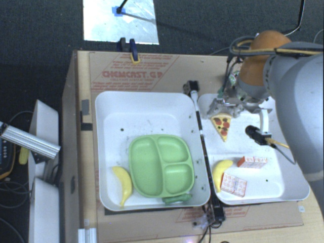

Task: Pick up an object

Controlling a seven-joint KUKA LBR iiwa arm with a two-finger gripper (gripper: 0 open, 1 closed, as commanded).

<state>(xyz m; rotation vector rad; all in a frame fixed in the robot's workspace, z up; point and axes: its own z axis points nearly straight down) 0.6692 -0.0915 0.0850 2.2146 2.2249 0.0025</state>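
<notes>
Arm [298, 100]: in from the right, grey with an orange band, bent down over the far end of the right bin [271, 184].
Gripper [224, 110]: low in the far left part of the right bin, just beyond the pizza slice [221, 125]; touching it or just clear, cannot tell.
Grip: spread or pressed together, cannot tell from this angle.
Pizza slice: flat on the right bin's floor, close to its left wall, crust end toward the gripper, tip toward the near side.
Right banana [220, 171]: near left part of the right bin, against the left wall, well apart from the slice.
Box [252, 161]: red and white, small, just right of that banana.
Pack [233, 184]: red and white, flat, just beside the right banana on its near side.
Left bin [147, 113]: beside the right bin, walls touching.
Plate [161, 166]: green, three compartments, in the near half of the left bin.
Left banana [123, 184]: just left of the plate, near corner of the left bin.
</notes>
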